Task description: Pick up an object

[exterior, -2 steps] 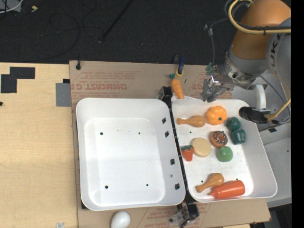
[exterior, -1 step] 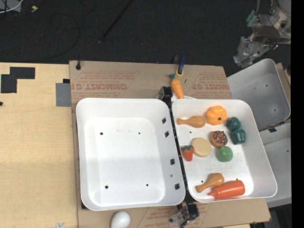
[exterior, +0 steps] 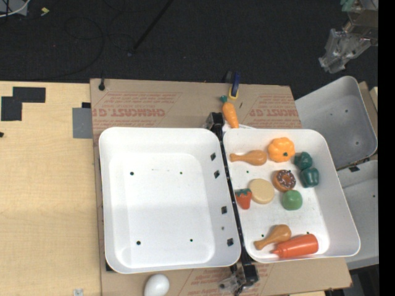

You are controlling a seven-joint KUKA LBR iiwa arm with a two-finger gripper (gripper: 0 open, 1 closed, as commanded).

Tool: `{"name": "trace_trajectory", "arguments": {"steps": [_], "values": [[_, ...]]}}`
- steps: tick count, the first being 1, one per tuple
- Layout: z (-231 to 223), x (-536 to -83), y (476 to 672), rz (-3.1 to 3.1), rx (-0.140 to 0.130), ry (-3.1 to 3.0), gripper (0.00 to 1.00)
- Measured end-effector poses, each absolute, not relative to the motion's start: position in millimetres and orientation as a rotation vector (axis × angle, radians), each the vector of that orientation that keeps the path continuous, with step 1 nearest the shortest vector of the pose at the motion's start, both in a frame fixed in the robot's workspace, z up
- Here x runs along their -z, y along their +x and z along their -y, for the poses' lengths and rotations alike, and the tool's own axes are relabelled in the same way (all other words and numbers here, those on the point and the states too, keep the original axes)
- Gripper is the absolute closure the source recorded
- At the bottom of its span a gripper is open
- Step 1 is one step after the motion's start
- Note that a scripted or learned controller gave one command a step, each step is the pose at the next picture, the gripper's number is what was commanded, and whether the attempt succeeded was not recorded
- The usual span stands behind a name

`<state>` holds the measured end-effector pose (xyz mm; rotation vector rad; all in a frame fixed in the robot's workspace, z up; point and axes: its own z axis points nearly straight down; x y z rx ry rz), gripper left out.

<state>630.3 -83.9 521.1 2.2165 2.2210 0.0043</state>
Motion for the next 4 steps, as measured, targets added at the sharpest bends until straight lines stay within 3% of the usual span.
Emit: {"name": "trace_trajectory", "arguments": {"steps": [1,2,4], "values": [[155.6,-538.1,643.8,-2.215,0.004,2.227,1.00],[216.9,-536.9,637.8,-2.217,0.005,2.227,1.00],[211.3,-537.1,644.7,-2.235,0.003,2.212,1.00]]}}
